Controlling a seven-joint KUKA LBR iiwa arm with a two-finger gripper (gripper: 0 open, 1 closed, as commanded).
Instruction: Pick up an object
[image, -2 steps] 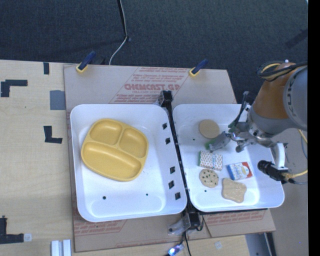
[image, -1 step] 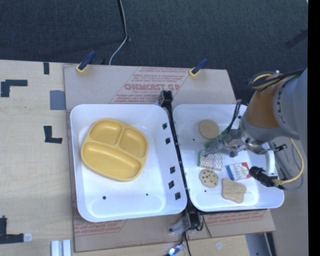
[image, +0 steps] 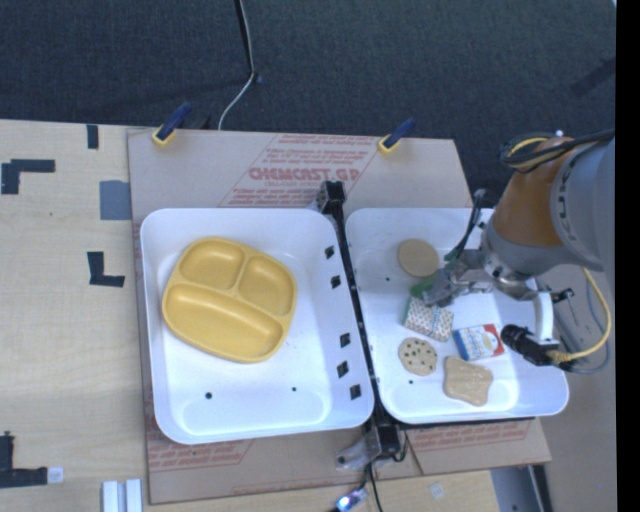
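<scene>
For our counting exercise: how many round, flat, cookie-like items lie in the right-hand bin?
2: a plain tan disc near the bin's upper middle, and a chocolate-chip cookie lower down. The gripper might hide another.

Two white bins (image: 170, 400); one yellow divided plate (image: 229, 298); two round cookies (image: 418, 257); one patterned packet (image: 428, 320); one blue-and-white carton (image: 478, 342); one toast slice (image: 468, 381) were counted.

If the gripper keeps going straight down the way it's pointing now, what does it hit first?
Most likely the small patterned square packet in the right white bin: the gripper sits just above its upper edge. Depth is unclear, so it might meet the bin floor beside it.
</scene>
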